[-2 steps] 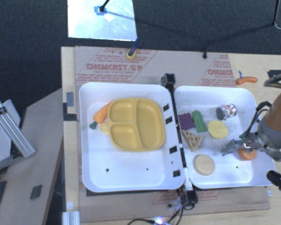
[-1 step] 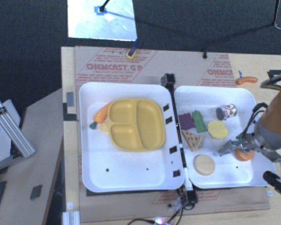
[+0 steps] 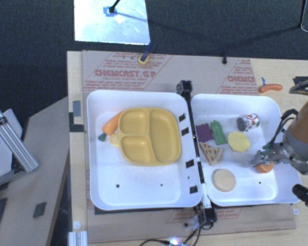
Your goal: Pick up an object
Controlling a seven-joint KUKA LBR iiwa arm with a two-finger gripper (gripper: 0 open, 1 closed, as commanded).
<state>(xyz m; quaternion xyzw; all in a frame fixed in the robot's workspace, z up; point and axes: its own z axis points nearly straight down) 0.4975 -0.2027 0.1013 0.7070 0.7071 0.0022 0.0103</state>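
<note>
Bench [image 3: 77,152] w/ cardboard sheet [image 3: 128,73], 2 white bins [image 3: 100,188] on it.

My arm [image 3: 304,132] reaches in from the right, wrist bent low, tool [image 3: 262,160] pointing left; I can't judge its finger gap.

Red lettering "CHEMCAST GP" is printed on the brown protective sheet [image 3: 159,70] covering the table, repeated near its right side.

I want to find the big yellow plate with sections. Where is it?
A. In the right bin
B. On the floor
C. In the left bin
C: the yellow divided plate lies in the left bin, with a toy carrot at its left edge.
</note>
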